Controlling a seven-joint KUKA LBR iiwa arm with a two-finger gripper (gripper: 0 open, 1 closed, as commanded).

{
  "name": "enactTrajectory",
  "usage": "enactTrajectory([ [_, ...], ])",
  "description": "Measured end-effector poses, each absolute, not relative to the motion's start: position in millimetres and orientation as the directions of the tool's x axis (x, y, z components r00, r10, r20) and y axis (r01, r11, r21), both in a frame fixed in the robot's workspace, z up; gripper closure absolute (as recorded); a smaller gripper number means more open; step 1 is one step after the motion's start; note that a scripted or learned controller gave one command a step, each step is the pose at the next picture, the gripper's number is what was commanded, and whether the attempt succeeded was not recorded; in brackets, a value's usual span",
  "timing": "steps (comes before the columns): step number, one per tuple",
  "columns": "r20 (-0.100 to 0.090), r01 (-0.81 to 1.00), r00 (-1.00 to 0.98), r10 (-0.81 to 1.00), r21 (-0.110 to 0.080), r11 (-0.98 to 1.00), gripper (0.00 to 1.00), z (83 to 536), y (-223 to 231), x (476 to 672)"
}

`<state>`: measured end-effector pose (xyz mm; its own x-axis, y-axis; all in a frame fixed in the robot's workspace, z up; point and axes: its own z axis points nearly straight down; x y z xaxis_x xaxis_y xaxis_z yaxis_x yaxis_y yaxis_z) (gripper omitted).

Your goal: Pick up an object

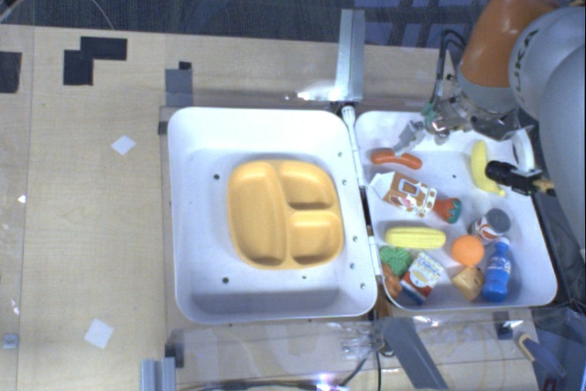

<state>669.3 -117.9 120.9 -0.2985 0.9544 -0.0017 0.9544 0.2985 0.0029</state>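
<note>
Fingers [414, 134] of our grey arm hang low over the right white bin's [540, 275] far edge, slightly parted and gripping nothing — their tips just above a red-orange toy sausage [396, 159]. Nearby lie a yellow plastic banana [482, 168] and yellow corn cob [415, 238]; the left white bin [197, 224] holds a yellow divided tray [284, 212].

A grey arm's gripper [423, 129] hovers over the right bin [540, 279] — just above a red sausage [396, 159] among toy foods — while a yellow divided tray [283, 211] fills the left bin [197, 197].
</note>
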Motion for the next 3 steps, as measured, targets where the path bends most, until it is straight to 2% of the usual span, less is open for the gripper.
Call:
enactTrajectory([
  [1, -0.011, 0.806, -0.592, 0.806, -0.012, 0.592, 0.00, 97, -106, 668.4],
  [2, -0.022, 0.801, -0.598, 0.801, 0.008, 0.599, 1.00, 107, -101, 673.0],
  [3, -0.006, 0.890, -0.455, 0.890, 0.015, 0.455, 1.00, 192, -39, 672.5],
])
